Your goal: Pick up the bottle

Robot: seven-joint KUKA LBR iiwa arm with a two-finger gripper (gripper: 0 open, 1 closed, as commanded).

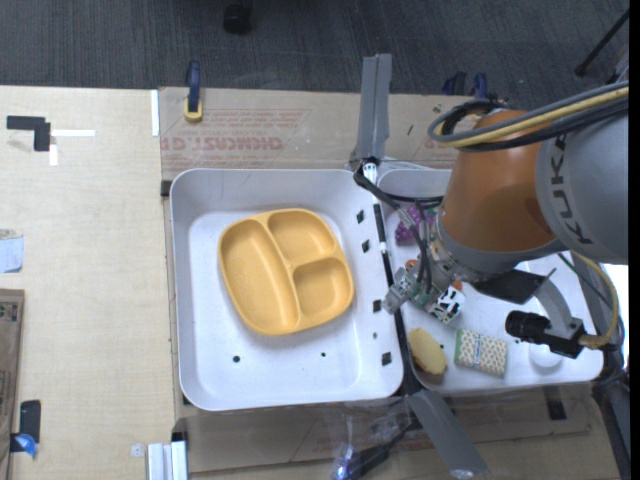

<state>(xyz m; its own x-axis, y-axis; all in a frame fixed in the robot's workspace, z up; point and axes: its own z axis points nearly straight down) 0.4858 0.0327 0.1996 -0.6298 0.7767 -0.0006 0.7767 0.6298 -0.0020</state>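
In the right bin (590,368) a dark, bottle-like object (540,330) lies on its side near the front right. My gripper (418,288) hangs under the orange wrist band at the bin's left side, well left of that dark object. It sits just above a small white block with dark spots (448,306). The wrist hides much of the bin's middle and back.
A tan rounded object (428,352) and a green-and-white speckled block (481,352) lie at the right bin's front. A purple item (405,231) sits near the divider. The left bin (200,368) holds a yellow divided plate (286,270).
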